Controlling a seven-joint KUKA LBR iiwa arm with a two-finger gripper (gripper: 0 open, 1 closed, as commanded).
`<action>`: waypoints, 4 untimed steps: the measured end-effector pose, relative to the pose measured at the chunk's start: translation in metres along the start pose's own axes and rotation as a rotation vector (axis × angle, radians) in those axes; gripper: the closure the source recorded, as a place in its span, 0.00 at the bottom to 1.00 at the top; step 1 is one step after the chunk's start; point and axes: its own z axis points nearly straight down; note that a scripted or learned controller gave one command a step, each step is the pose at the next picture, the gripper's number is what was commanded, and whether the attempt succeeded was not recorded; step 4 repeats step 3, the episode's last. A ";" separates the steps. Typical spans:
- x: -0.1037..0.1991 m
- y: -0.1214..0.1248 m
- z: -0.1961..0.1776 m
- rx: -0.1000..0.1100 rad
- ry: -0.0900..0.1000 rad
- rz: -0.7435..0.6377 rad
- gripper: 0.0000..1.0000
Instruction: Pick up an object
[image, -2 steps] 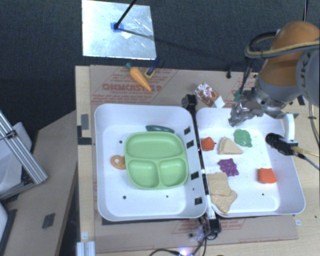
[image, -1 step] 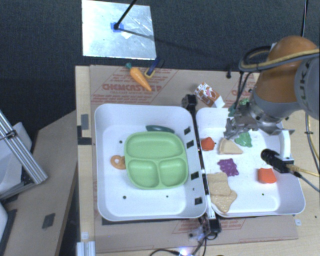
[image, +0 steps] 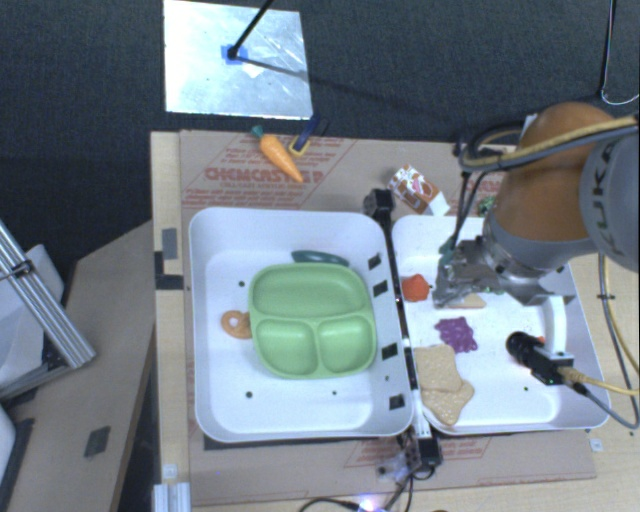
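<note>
Currently the grey two-finger gripper (image: 458, 285) hangs low in the right white bin (image: 575, 405), right of centre in the frame; whether it is open or closed cannot be told. Just beside it lies a small tan flat piece (image: 472, 299), partly hidden, so its long axis is unclear. A clean grasp likely calls for descending straight and centring over the piece, clear of the red-orange rounded toy (image: 416, 289) near the bin's left wall.

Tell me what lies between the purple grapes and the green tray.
In the camera view, bare white floor of the right bin, then the ridge where both bins meet, separate the purple grapes from the green tray. No object lies between them.
</note>
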 end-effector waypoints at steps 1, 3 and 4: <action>0.039 -0.036 0.002 0.000 0.001 -0.001 1.00; 0.039 -0.035 0.002 -0.005 -0.001 0.005 1.00; 0.039 -0.035 0.002 -0.005 -0.001 0.005 1.00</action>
